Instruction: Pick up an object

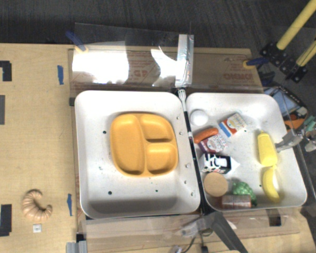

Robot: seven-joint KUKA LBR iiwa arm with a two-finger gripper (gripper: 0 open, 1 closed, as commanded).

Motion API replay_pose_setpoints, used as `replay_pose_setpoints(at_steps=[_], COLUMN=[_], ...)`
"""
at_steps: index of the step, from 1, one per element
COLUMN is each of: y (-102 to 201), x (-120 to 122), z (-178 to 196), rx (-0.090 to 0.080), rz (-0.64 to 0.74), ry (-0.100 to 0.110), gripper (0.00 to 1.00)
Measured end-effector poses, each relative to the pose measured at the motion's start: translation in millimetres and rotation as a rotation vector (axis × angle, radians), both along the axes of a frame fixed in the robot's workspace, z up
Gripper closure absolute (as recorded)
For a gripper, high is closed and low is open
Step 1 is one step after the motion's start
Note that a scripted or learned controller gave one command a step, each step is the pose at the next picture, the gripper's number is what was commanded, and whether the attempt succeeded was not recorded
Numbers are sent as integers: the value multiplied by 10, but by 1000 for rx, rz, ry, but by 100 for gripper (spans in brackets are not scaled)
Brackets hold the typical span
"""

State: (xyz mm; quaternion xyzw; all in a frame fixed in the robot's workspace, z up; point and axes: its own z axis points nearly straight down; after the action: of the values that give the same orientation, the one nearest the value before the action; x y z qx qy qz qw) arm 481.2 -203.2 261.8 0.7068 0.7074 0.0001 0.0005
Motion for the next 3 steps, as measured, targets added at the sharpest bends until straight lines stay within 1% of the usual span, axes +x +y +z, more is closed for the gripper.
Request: replay_pose_setpoints(at_steps=[1,2,3], y=[-136,57,22], x=[-33,330,329], z=[-1472,-1738,-1632], rx=[13,8,1], rz=[57,-146,-150], ry=[12,-5,-8], gripper=[0,0,100])
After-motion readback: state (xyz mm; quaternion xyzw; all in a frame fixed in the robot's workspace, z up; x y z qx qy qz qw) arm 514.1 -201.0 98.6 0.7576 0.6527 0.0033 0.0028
